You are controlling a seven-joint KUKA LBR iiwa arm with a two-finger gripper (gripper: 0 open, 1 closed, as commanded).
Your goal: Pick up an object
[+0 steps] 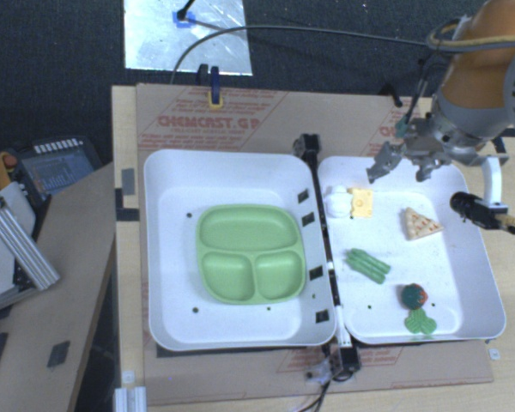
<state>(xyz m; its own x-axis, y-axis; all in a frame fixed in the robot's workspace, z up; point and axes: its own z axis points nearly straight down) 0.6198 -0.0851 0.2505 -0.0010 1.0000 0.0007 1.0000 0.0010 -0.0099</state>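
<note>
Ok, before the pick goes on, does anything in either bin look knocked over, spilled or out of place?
Nothing stands out. The green divided plate sits flat in the left bin. The food pieces lie apart in the right bin; only the yellow piece touches the white piece. The end effector hangs above that bin's far edge.

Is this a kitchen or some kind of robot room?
Probably a robot lab, not a kitchen. A robot arm reaches over two white bins, the food looks like toys, such as the pizza slice, and cables run across the bench.
</note>
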